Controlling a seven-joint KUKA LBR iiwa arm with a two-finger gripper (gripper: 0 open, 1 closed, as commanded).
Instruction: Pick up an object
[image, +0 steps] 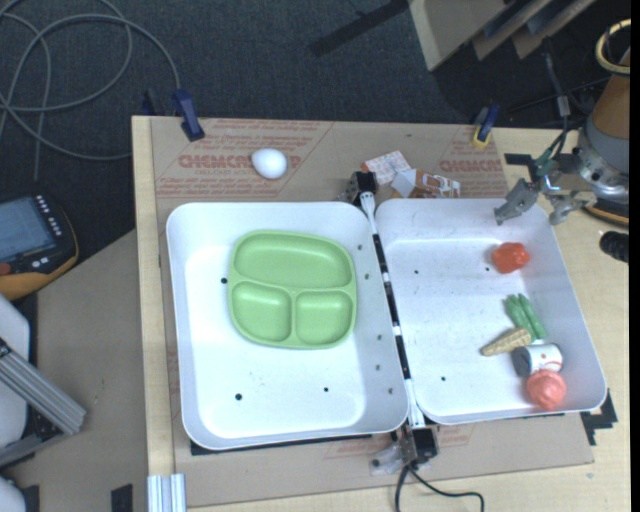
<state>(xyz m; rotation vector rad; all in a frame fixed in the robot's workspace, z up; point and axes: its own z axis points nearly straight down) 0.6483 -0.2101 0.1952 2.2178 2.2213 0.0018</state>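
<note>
**Jaws hang spread above the right bin's far corner, objects still lying in the bin**

Two shallow white bins sit side by side on the counter (150, 300). The left bin (200, 390) carries a green divided plate (293, 288) with three compartments, lying flat toward the bin's far half. The right bin (450, 340) holds the loose objects. A small red-orange piece (509, 257) lies alone in the far right part of that bin. Nearer the camera, along the right wall, a green stalk-like item (525, 313) lies just beside a tan cone-shaped piece (507, 343), the two touching or nearly so. Below them sits a small white and dark item (541, 356), and touching it on the near side, a round red-pink object (547, 390) rests in the bin's near right corner.

The arm (608, 150) reaches in from the right. Its jaws (532, 201) are over the far right corner of the right bin, at the rim, spread apart with nothing between the fingers. The red-orange piece is the nearest object to them, a little toward the camera, and apart from them.

Beyond the bins, on the brown board (330, 150), a white egg-shaped object (268, 162) lies near the far left, and some crumpled wrappers (405, 175) lie by the seam between the bins. Two blue clamps (186, 112) grip the board's far edge.
</note>
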